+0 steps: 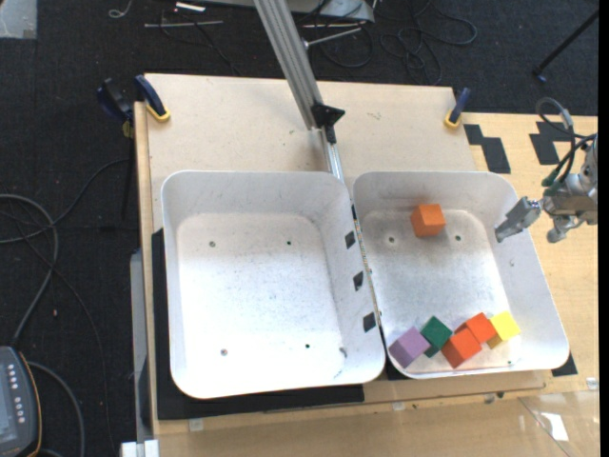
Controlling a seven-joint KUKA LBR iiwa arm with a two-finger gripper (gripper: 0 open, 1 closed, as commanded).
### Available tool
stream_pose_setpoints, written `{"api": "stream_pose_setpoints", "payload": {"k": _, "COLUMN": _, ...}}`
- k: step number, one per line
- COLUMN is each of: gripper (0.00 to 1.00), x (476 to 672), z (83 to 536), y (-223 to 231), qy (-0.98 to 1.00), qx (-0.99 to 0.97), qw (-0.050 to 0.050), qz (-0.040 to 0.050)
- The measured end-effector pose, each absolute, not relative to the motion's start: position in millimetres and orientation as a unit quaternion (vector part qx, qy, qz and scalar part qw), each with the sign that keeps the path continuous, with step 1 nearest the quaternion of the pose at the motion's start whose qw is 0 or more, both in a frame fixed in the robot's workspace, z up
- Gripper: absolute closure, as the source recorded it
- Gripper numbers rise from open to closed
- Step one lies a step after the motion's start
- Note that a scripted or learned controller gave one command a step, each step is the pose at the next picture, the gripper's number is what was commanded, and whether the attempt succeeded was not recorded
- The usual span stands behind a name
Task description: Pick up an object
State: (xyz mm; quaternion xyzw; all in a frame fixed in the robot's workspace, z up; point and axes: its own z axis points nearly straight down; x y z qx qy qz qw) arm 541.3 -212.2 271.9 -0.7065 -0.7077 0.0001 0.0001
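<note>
In the right bin [526, 284], an orange cube [428, 219] sits alone near the back wall. Along the bin's front edge lie a purple cube [409, 347], a green cube [436, 334], two orange cubes [462, 347] [481, 327] and a yellow cube [504, 327], packed close together. My gripper [536, 225] hangs over the right bin's back right rim, open, with nothing between its fingers. It is well to the right of the lone orange cube and far above the front cluster.
The left bin [181, 284] stands beside the right one, their rims touching in the middle. A slanted metal pole [290, 50] runs from the top down to the bins' junction. Clamps [152, 103] [457, 108] hold the board's back corners.
</note>
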Motion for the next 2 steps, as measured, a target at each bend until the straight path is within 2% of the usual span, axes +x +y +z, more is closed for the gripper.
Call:
{"api": "stream_pose_setpoints", "payload": {"k": 1, "gripper": 0.00, "x": 592.2, "z": 158, "y": -156, "qy": -0.709, "qx": -0.705, "qw": 0.003, "qz": 0.0011}}
{"api": "stream_pose_setpoints", "payload": {"k": 2, "gripper": 0.00, "x": 636.0, "z": 105, "y": -173, "qy": -0.707, "qx": -0.707, "qw": -0.001, "qz": -0.0002}}
